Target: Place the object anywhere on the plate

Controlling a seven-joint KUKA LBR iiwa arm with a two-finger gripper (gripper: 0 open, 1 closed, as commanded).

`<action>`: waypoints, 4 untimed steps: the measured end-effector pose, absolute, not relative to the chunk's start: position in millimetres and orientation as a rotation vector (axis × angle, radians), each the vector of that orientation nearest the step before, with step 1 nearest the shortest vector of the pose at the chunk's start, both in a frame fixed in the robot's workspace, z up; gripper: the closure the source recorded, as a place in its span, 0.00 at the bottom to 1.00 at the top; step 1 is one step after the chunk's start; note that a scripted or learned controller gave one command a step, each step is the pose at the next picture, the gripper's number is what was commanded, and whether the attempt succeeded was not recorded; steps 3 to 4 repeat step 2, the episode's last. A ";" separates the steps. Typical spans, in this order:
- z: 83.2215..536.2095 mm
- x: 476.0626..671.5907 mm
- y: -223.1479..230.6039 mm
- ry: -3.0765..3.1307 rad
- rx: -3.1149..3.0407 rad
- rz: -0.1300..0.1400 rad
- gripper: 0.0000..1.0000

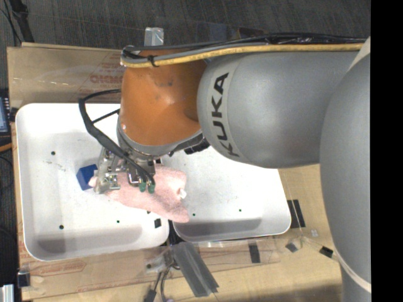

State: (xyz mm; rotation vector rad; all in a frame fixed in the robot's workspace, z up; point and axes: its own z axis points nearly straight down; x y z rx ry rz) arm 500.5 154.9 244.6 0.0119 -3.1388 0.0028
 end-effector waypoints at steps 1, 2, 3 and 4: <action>234.2 487.1 204.2 -3.138 0.015 0.004 1.00; 234.4 487.2 204.1 -3.139 0.014 0.003 0.00; 234.4 487.2 204.1 -3.139 0.014 0.003 0.00; 234.4 487.2 204.1 -3.139 0.014 0.003 0.00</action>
